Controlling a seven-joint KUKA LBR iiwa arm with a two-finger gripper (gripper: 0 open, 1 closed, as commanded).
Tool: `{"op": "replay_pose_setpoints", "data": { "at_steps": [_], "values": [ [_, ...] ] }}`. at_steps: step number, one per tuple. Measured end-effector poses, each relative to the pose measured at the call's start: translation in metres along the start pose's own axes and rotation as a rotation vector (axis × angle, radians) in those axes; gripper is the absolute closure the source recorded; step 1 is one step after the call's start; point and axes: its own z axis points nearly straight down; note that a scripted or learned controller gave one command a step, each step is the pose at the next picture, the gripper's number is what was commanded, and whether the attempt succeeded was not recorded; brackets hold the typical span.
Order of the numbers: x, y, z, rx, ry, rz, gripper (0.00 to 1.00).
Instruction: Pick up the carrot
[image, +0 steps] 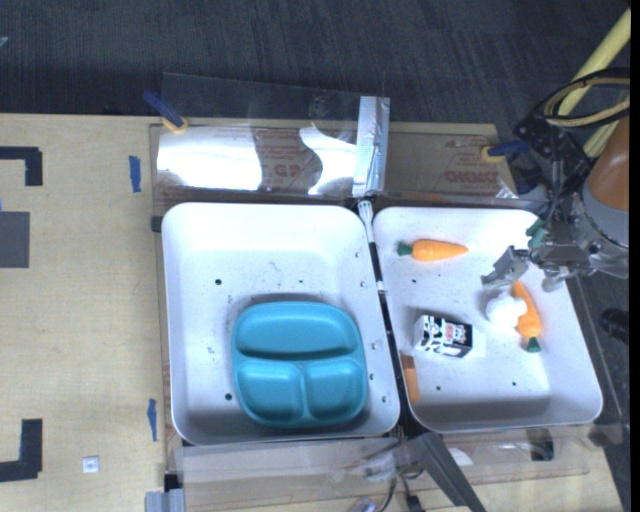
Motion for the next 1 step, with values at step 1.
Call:
{"op": "replay_pose_setpoints", "data": {
  "at_steps": [1],
  "values": [
    [-0.0676, -0.0021, 0.0597, 0.004, -0.001, -0.018, 0.0]
  ]
}}
